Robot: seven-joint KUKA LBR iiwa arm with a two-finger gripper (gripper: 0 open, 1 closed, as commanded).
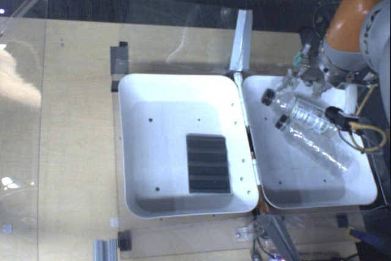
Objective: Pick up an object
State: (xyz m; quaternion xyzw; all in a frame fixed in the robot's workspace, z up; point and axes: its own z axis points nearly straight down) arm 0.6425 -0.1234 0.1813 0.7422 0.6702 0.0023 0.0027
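The gripper (287, 104) hangs low over the back of the right bin (360, 192), below the grey arm (366, 40) with its orange band; its clear-and-metal parts blur into the white floor, so I cannot tell how it is set or whether it has anything in it. Just beside it, running toward the front right of the same bin, lies a clear plastic bottle (311, 131) on its side, its dark-capped end apparently nearest the gripper. The bottle looks like the only thing within reach to pick, and it seems to touch or nearly touch the tool, though glare makes the exact contact uncertain. To do this step well, I would judge that the grasp should go across the narrow width of the bottle, not along its length, and close to the neck or the ribbed middle where the wall is stiffer; a thin, smooth, round body like this will likely squash or roll out sideways if pinched off-centre. A slow, straight lift would show quickly whether it has come along. The cables (360, 131) looping by the wrist lie close to the bottle and could snag. Further out, the left bin (140, 101) holds a dark ribbed block (208, 163) lying flat, well apart from the arm.
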